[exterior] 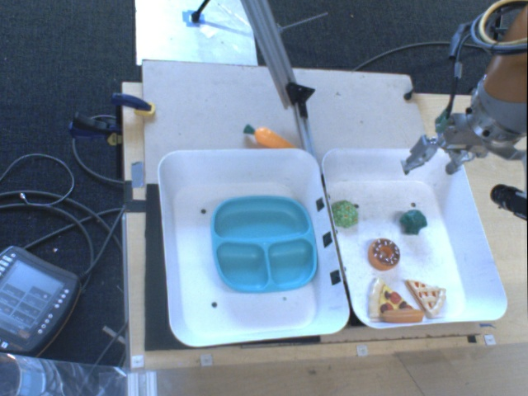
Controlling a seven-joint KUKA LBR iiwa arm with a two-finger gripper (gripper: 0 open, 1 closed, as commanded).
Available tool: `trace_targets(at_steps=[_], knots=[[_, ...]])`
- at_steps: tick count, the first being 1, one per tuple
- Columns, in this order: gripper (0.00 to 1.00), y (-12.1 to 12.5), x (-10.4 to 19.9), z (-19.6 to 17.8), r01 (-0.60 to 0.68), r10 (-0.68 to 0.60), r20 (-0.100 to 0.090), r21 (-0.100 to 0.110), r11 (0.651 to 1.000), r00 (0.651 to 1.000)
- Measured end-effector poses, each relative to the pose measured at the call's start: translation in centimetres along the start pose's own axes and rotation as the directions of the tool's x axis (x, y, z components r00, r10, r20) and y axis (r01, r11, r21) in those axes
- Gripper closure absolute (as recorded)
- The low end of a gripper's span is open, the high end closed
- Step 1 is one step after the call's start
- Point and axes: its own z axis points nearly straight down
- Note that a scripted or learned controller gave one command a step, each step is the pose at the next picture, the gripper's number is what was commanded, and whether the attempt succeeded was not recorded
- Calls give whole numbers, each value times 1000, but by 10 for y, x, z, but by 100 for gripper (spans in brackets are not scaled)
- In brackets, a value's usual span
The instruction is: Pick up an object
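Note:
The right bin [478,246] holds several toy foods: a light green broccoli [345,214], a dark green broccoli [412,220], a brown donut [384,254], a pizza slice [389,302] and a waffle wedge [426,297]. My gripper [435,161] hangs above the far edge of the right bin, open, its two grey fingers spread with nothing between them. It is up and to the right of the dark green broccoli.
The left bin [190,304] holds a blue divided plate [264,243]. An orange toy carrot [268,138] lies on the board behind the left bin. A slanted metal pole [276,48] crosses the far side. Cables and a pendant [33,295] lie off the bench to the left.

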Motion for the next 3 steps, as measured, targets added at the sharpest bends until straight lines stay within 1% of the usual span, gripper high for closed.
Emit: trace_targets(at_steps=[1, 2, 3], knots=[[0, 0, 0, 0, 0, 0, 0, 0, 1000, 1000], [0, 1, 2, 42, -3, 3, 0, 4, 1000, 1000], [0, 2, -6, 87, -7, 7, 1, 5, 1000, 1000]])
